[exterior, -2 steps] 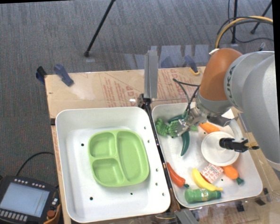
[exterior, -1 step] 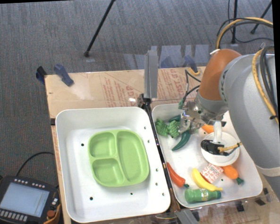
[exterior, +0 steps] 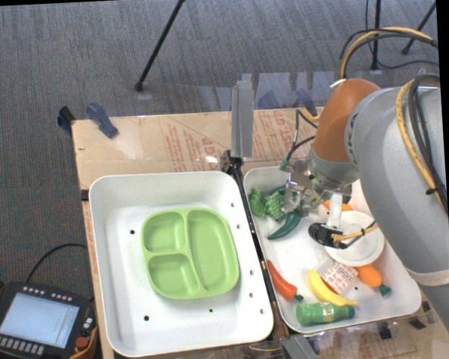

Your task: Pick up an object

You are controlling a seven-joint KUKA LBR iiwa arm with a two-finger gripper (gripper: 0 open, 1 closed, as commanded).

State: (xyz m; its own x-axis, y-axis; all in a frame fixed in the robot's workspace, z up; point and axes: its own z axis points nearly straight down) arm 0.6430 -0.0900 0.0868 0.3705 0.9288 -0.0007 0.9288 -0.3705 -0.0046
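My gripper (exterior: 296,198) is low in the back left part of the right bin (exterior: 402,297). It sits right beside a green broccoli (exterior: 264,204) and just above a dark green chili pepper (exterior: 286,225). Whether it touches either one is hidden by the wrist. Nothing is seen held in it.
The right bin also holds a white bowl (exterior: 359,242), an orange-red pepper (exterior: 282,281), a banana (exterior: 323,289), a green bottle (exterior: 324,311), a carrot (exterior: 371,275) and a red-and-white packet (exterior: 340,275). In the left bin (exterior: 116,212) lies a green divided plate (exterior: 189,253).
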